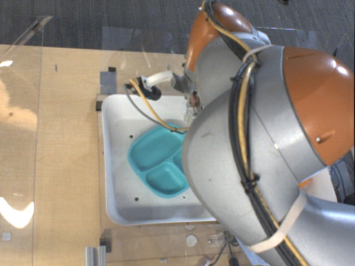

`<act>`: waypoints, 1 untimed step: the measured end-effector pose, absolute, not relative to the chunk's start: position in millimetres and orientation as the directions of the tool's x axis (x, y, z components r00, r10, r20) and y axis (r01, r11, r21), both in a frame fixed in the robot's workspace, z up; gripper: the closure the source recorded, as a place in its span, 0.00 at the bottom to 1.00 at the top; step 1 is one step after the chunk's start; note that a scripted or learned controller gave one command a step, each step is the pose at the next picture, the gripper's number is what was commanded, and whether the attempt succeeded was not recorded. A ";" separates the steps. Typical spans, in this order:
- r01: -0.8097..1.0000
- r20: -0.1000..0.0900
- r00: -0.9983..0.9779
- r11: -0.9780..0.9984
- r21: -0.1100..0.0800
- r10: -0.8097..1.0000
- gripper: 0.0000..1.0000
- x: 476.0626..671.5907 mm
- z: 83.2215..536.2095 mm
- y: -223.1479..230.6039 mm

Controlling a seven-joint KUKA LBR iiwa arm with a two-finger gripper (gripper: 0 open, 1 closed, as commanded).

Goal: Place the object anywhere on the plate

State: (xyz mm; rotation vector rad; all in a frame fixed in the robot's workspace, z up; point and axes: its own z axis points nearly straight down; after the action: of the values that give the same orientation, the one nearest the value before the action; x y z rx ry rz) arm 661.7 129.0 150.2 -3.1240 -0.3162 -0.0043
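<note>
The arm (pixel 260 148) bulks over most of the frame, reaching in from the right and covering the right half of the white bin (pixel 113 148). The teal plate (pixel 152 157) lies flat on the bin floor, a divided tray with compartments up — its right side is hidden under the arm. The gripper (pixel 191 101) sits near the bin's far edge, above and beyond the plate, mostly hidden by the wrist and cabling; can't tell whether the claw is released or clenched. The object to be placed can't be made out — probably hidden under the arm, if it is in the bin at all. A yellow-and-black cable (pixel 147 107) loops down from the wrist toward the plate. Judgement: placement isn't confirmed, since the visible plate compartments look bare.
</note>
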 end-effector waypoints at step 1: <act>0.202 0.011 0.979 -0.979 0.001 0.202 1.00 658.3 296.5 114.5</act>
State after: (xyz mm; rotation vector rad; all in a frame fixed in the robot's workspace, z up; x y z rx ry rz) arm 658.3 114.5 296.5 -3.1252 -0.3184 -0.0171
